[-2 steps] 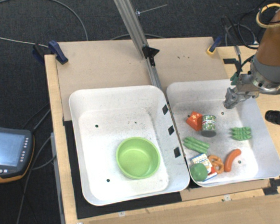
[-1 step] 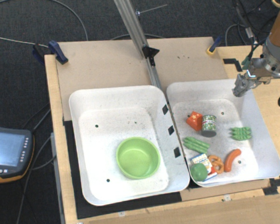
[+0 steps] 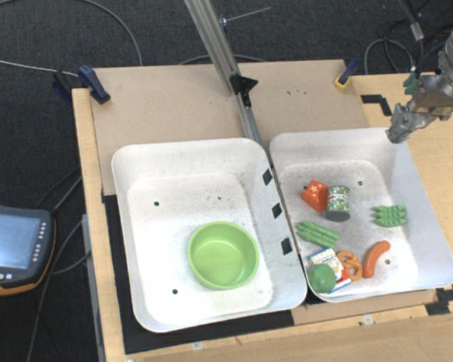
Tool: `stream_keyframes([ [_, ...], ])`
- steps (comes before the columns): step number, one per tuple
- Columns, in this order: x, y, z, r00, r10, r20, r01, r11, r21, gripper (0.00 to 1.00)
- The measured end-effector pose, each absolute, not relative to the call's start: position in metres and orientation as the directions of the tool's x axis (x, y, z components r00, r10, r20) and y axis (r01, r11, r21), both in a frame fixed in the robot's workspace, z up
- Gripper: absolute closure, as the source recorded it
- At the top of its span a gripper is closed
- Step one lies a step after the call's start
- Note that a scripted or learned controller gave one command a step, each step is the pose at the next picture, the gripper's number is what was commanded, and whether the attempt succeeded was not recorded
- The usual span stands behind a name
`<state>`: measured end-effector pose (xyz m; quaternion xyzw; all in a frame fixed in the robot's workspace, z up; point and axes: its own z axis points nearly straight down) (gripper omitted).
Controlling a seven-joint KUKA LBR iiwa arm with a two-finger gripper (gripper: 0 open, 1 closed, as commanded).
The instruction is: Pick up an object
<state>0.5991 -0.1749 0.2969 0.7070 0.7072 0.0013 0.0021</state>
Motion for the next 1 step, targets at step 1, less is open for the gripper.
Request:
stream_keyframes([
  [1, 0.5927, -0.1251, 0.299, -0.004, 1.0, 0.001, 1.0, 0.004, 0.002, 1.0],
])
